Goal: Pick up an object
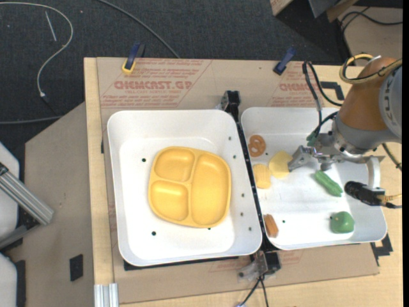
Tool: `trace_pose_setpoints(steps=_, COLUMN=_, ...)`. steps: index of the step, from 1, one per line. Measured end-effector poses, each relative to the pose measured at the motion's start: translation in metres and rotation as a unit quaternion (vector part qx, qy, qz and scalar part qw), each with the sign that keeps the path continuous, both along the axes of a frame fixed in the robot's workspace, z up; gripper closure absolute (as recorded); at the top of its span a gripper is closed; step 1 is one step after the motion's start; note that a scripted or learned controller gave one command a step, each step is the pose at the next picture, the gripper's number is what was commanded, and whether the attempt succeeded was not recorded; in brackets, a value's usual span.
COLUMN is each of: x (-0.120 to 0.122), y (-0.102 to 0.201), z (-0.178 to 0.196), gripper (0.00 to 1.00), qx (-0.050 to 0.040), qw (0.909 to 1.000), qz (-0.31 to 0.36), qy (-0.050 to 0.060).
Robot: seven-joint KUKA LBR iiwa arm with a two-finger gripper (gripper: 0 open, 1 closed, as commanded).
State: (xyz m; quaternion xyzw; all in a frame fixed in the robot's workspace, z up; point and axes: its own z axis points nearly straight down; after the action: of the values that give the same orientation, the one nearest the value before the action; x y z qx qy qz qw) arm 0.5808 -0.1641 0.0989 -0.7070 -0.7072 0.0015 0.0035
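At the left of the frame, a thin white cable [48, 43] loops over dark carpet, and a grey metal bar [22, 194] slants in from the left edge. The cardboard-covered bench [163, 82] fills the middle, with a blue and yellow clamp [132, 57] on its upper edge.

The left bin [124, 146] holds a yellow divided plate [190, 186] lying flat near its centre, three compartments facing up.

The right bin [281, 232] sits just beside it, black clips between them at top and bottom. Along this bin's left side lie a brown pretzel [257, 146], an orange-yellow piece [262, 176] below it, and a small brown sausage-like piece [270, 226] near the lower left corner. A pale yellow round piece [280, 165] lies right of the pretzel. Further right are a long green pepper-like piece [328, 183] and a green round piece [342, 222] near the lower right corner.

The gripper [311, 157] hangs over the upper middle of the right bin, between the pale yellow piece and the green pepper-like piece; whether its fingers are apart or together I cannot tell. The grey and orange arm [367, 107] rises to the right edge.
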Motion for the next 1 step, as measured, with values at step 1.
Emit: trace_pose_setpoints(steps=1, x=0.0012, y=-0.0001, z=-0.0128, gripper=0.0, qx=-0.0014, qw=1.0, qz=0.0, qy=-0.004)
